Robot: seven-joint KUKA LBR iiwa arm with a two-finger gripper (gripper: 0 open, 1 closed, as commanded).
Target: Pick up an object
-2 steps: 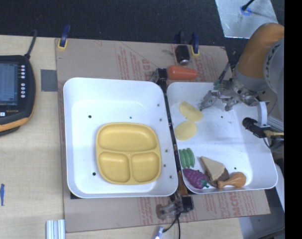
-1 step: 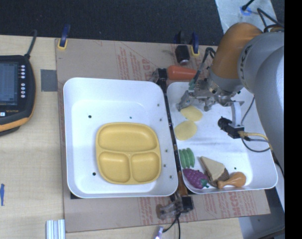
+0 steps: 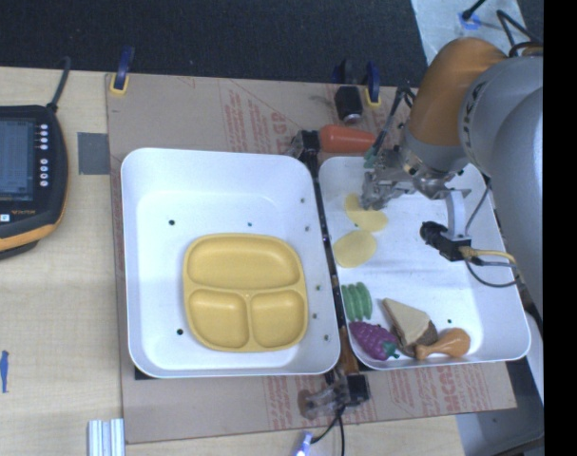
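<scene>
fingers (image 3: 375, 198) over yellow slice (image 3: 367, 219) (right bin (image 3: 497, 297)) | yellow tray (image 3: 244, 290) in left bin (image 3: 155, 255)

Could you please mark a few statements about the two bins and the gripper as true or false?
1. The yellow tray lies in the left bin. True.
2. The gripper hovers over the left bin. False: it is over the right bin, near its far end.
3. The grapes lie beside the green pods. True.
4. The tray holds food. False: its compartments are bare.
</scene>
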